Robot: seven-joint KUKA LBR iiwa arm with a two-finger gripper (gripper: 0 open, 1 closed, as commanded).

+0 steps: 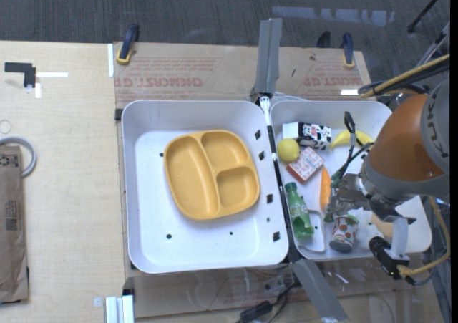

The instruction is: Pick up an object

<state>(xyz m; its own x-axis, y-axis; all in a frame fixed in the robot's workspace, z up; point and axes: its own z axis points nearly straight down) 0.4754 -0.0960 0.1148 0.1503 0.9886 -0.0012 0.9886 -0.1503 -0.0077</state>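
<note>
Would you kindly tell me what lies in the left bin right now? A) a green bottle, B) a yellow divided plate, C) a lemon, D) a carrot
B: the yellow divided plate lies by itself in the left bin, while the green bottle, the lemon and the carrot are all in the right bin.

I see a pale wooden surface (64, 171) carrying two shallow white bins side by side, the left bin (136, 193) and the right bin (315, 108), both resting on a sheet of brown cardboard (193, 71) that two blue-handled clamps (127, 44) pin at its far edge. On the bare wood to the left lie a brown paper bag (13, 221) and a grey ring (21, 153) touching its top, with a small black bracket (21, 71) farther back.
</note>
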